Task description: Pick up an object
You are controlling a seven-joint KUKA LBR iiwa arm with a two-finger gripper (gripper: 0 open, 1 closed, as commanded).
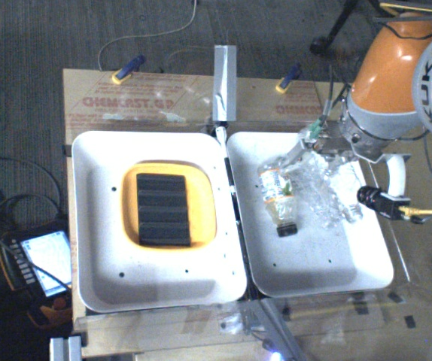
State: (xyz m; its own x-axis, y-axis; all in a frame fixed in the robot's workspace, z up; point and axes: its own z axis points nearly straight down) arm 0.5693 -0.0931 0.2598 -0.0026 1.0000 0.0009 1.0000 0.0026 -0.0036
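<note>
In the right bin [329, 265] lies a clear plastic bottle [278, 194] with a black cap, pointing toward the front. Beside it, on its right, sits a crumpled clear plastic piece [327, 190]. The left bin [95, 269] holds a yellow dish [132, 194] with a black ridged block [162, 209] in it. My gripper [323, 143] hangs over the back of the right bin, just above the crumpled plastic and to the right of the bottle's base. The orange and grey wrist [393, 66] hides its upper part.
A metal post [224, 81] stands behind the seam between the bins. Two blue-and-yellow clamps [128, 68] [289, 77] sit on the cardboard at the back. A black fitting [374, 198] juts over the right bin's right rim. A tablet [43, 258] lies on the floor at left.
</note>
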